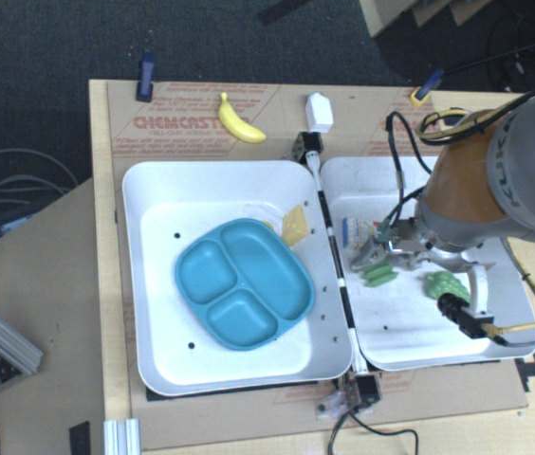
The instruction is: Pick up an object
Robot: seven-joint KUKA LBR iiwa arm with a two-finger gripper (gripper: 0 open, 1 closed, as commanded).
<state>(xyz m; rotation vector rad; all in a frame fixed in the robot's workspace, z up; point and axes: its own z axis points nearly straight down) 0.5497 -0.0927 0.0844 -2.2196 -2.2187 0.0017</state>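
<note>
Nearest the camera, along the front of the bench, two white bins sit side by side, and the left bin (144,216) carries one blue divided tray (242,282) lying flat, with three compartments. A single yellowish scrap (295,224) leans at the tray's far right corner. Over in the right bin (410,344), the gripper (378,246) is down low among the small things, presumably lowered there to try a grasp. Whether it is spread or pinching anything cannot be told, since the wrist hides it. I count two green objects: one (378,274) just beside the gripper, probably the one aimed at, and another (443,283) further right, under the arm. Something blue and white (354,229) lies by the dividing wall. Farther back, outside the bins, one banana (239,122) rests on the cardboard, apparently out of play
</note>
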